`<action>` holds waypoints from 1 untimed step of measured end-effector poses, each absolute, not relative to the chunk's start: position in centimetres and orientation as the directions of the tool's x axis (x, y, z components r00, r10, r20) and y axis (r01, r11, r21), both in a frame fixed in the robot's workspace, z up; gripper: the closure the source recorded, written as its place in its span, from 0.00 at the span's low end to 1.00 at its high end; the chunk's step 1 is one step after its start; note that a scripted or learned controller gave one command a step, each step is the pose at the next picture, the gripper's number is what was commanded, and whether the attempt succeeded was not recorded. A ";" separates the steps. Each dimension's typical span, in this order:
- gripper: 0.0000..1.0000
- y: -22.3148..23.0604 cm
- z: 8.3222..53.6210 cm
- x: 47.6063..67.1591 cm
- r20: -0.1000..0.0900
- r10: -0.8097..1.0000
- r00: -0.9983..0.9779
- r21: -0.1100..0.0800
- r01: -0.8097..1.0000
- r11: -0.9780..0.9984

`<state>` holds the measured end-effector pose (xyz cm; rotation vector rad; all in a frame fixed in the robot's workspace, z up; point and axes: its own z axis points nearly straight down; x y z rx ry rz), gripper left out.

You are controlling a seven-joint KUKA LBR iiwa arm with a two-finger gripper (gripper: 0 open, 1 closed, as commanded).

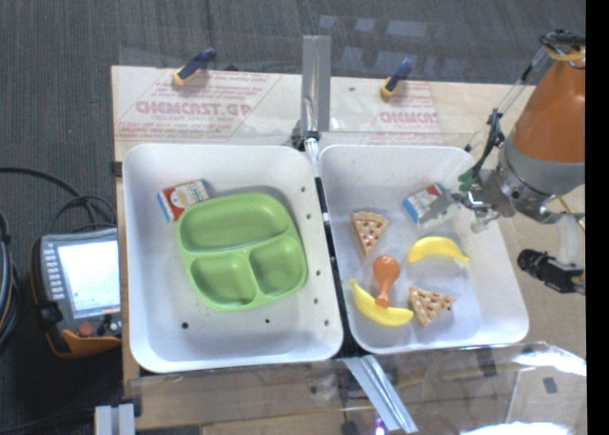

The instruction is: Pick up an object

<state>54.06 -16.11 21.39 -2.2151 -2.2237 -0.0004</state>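
Jaws' state: cannot tell. Gripper point(463, 197) hovers over right bin point(495, 324), just beside small carton point(422, 203). Nothing visibly held. Bananas point(437, 250), waffle wedges point(368, 229) lie untouched. Pick not yet done.

Pincer point(463, 197) apparently touching small carton point(423, 204), right bin point(495, 324).
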 end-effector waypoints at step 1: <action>0.00 -20.1 9.5 55.6 0.002 0.991 -0.135 0.001 0.991 0.135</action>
